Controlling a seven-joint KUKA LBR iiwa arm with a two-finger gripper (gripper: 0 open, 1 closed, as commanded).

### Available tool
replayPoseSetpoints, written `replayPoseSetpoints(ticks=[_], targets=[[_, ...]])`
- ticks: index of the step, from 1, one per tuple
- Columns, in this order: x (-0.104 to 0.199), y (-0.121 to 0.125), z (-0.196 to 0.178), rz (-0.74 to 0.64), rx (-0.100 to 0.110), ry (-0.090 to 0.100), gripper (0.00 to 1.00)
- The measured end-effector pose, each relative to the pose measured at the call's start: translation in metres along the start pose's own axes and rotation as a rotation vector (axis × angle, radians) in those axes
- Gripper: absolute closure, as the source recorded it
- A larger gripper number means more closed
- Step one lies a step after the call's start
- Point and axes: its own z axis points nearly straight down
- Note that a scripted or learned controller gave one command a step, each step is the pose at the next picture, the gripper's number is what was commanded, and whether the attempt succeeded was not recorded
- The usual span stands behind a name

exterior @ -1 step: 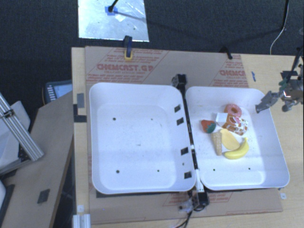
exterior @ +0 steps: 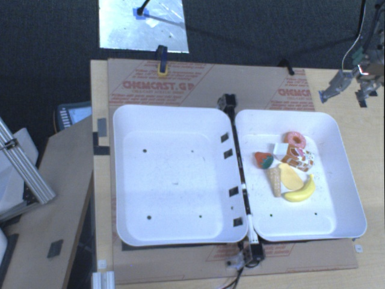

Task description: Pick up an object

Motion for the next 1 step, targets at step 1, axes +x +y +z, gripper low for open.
replayPoseSetpoints(ticks=[1], targets=[[0.0082, 0.0470, -0.1546, 0.001, -0.009, -0.002, 0.00]])
